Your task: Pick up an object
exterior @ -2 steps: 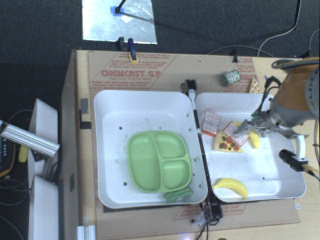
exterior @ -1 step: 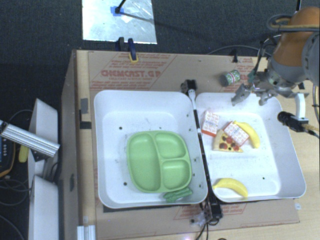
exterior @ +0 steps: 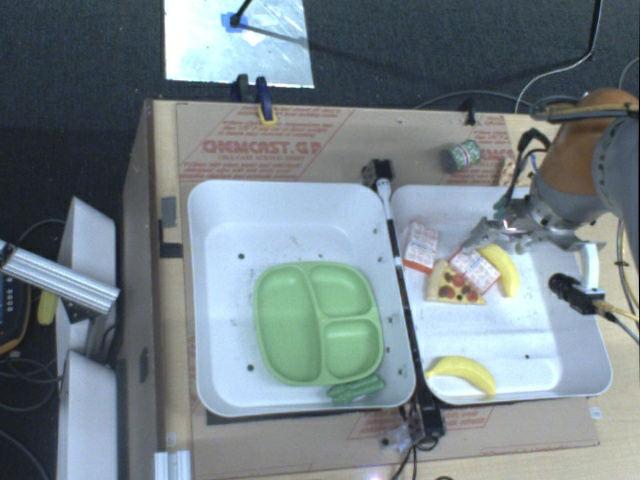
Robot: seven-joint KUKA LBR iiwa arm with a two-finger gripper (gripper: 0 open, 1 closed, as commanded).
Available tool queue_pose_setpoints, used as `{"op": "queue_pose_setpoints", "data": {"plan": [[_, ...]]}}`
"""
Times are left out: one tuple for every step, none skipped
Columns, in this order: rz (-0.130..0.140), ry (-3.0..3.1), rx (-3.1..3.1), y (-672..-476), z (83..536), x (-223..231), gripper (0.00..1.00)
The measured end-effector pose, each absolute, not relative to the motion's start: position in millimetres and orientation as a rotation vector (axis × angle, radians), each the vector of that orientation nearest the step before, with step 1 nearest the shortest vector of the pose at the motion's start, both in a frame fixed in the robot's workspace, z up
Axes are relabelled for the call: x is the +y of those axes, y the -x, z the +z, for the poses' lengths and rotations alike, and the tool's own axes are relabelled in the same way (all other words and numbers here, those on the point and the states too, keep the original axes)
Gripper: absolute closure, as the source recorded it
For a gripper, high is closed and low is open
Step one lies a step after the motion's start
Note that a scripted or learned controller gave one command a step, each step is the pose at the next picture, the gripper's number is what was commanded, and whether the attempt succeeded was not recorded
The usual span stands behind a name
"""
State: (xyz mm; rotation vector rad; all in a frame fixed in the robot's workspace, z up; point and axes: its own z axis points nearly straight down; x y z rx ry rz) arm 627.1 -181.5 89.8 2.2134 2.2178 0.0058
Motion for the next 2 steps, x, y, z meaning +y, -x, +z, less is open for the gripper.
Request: {"op": "queue_pose_setpoints", "data": {"plan": [[0.018, -2.209, 2.211, -601.9, 91.5, -191.1, 0.00], [0.022, -2.206, 2.213, -603.3, 103.0, -190.4, 1.00]]}}
